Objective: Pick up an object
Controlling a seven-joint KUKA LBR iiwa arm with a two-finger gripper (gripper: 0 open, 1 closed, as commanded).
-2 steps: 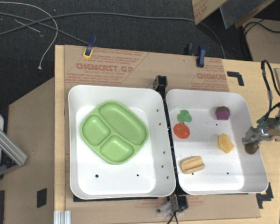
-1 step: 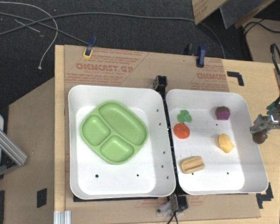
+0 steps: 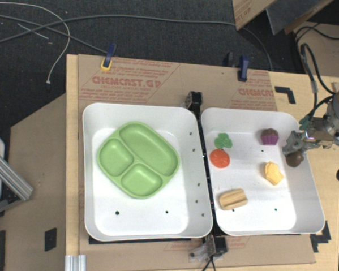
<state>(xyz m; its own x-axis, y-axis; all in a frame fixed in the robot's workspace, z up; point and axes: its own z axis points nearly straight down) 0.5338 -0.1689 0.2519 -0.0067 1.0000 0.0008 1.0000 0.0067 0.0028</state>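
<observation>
The right bin (image 3: 301, 224) holds several small items: a green leafy piece (image 3: 223, 141), a red-orange round one (image 3: 219, 158), a purple lump (image 3: 270, 136), a yellow piece (image 3: 274, 173) and a tan bread roll (image 3: 232, 199). My gripper (image 3: 295, 153) hangs over the bin's right side, just right of the purple lump and above the yellow piece. Its dark lower end sits close to the bin floor, apart from both items. Nothing shows in its grasp.
The left bin (image 3: 97, 213) carries a green divided plate (image 3: 137, 159). A black divider runs between the two bins. Blue clamps (image 3: 243, 68) hold the cardboard base at the back. Cables lie on the dark floor beyond.
</observation>
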